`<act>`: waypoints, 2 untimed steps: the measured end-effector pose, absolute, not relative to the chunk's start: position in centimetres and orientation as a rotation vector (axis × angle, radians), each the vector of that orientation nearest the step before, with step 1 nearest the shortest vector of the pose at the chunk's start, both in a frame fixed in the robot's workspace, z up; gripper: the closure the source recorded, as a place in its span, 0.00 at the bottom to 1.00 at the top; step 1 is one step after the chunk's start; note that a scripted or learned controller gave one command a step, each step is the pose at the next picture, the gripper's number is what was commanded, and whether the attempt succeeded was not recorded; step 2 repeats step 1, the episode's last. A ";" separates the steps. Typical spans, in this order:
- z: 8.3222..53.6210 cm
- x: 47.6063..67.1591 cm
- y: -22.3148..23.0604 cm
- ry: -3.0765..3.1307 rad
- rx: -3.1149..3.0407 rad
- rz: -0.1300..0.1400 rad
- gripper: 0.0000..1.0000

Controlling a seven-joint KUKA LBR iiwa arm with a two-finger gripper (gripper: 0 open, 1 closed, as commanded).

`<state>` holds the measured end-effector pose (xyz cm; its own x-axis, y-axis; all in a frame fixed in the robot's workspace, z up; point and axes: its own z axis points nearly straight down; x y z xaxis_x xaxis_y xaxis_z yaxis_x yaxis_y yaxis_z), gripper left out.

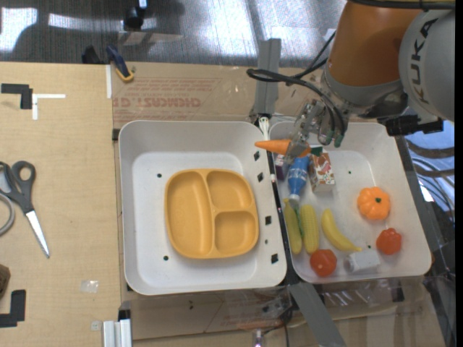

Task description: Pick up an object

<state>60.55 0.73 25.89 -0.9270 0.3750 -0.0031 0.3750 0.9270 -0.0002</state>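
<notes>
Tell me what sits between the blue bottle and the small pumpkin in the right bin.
In the camera view, a small carton stands between the blue bottle and the pumpkin, close beside the bottle; bare bin floor follows to the pumpkin.

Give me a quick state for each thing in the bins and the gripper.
gripper: low over right bin's far end
carrot: lying across the divide between bins
blue bottle: lying flat
carton: lying beside bottle
corn: flat
banana: flat
pumpkin: upright
yellow tray: flat in left bin
</notes>
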 end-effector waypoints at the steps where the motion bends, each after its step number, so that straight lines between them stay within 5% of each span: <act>1: 25.3 51.8 4.7 2.960 1.054 -0.002 1.00; 2: 25.3 51.8 4.7 2.960 1.054 -0.002 1.00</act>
